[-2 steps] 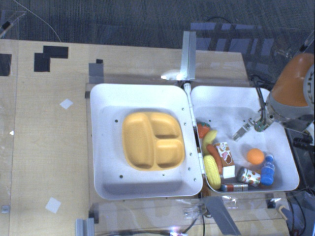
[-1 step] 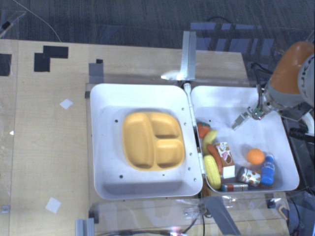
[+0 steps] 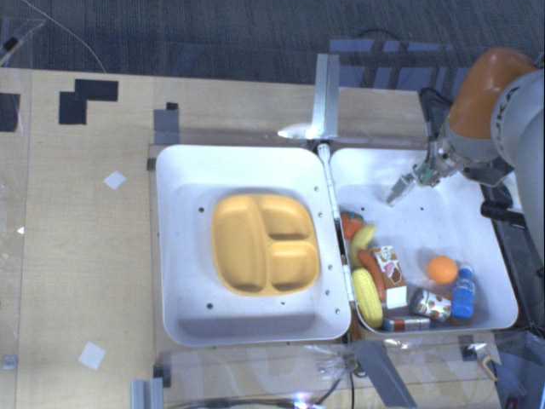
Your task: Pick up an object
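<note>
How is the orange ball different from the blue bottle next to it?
The orange ball is round; the blue bottle is long and narrow. The ball is plain orange; the bottle is blue with a paler cap end. Both lie in the right bin, close together near its front right corner.

— Can you make out the gripper [image 3: 407, 186]?

— Barely. It's small and pale against the right bin [image 3: 485, 228], so whether the fingers are parted I can't tell.

— And the arm [image 3: 502, 109]?

— Cut off at the right edge.

— That pile at the near left of the right bin?

— The corn cob [image 3: 367, 293] has its near end tucked against the wall. The carton [image 3: 387, 267] has print too small to read. Something red [image 3: 352, 226] sits half behind the banana [image 3: 364, 236]; I can't name it.
</note>
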Robot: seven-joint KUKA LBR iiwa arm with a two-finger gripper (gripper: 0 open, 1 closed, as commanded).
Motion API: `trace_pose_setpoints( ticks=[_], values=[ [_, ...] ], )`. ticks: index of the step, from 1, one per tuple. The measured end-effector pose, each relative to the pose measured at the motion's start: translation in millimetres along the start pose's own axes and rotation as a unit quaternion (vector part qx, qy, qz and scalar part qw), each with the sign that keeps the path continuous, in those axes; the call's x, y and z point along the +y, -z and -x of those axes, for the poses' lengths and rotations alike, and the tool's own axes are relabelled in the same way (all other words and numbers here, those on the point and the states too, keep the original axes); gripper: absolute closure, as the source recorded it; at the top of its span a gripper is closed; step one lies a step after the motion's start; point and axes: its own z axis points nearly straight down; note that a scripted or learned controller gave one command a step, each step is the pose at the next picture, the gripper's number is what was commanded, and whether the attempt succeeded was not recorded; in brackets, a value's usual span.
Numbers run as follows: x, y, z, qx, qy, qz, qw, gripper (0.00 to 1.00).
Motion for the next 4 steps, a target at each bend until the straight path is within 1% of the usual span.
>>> trace_pose_setpoints(
  ticks=[1,2,3,4],
  values=[
    [-10.7,-1.5,-22.1,-0.001,0.033,0.007,0.9994,0.0],
    [30.2,3.5,-58.6,0.002,0.142,-0.005,0.9899,0.0],
    [-9.1,4.2,-87.5,-0.001,0.199,0.007,0.9799,0.0],
    [-5.8,17.9,-86.9,-0.005,0.2,0.011,0.9797,1.0]
  ],
)
